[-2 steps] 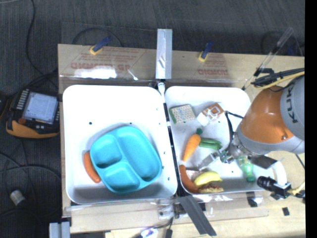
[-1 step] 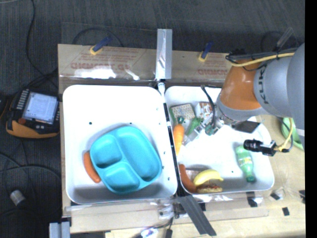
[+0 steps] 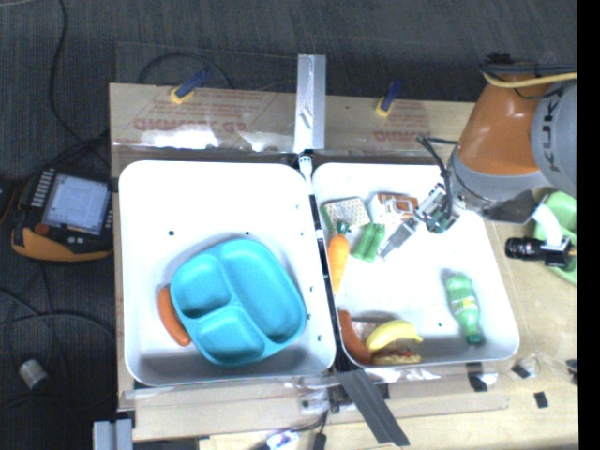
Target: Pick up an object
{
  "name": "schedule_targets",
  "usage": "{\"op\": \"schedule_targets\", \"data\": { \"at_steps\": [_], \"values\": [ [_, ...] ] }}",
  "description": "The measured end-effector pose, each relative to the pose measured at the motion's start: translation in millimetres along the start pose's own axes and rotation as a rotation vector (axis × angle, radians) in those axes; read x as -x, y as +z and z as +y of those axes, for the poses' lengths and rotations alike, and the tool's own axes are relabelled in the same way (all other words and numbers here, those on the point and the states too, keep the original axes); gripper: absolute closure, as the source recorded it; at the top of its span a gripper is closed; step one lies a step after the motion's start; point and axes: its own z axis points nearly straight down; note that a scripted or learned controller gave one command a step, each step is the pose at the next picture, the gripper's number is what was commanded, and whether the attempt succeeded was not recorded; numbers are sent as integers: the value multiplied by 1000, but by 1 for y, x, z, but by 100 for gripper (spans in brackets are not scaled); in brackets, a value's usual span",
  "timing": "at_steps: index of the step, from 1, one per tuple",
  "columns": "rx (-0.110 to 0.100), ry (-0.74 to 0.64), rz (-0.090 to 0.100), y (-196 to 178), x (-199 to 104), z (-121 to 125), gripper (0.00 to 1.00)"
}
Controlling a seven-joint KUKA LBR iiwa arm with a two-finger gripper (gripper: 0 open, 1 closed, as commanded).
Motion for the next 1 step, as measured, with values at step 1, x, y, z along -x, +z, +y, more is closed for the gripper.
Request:
{"op": "schedule_targets", "data": {
  "at_steps": [1],
  "values": [
    [23,-49,-35,50,15,42,0]
  ]
}}
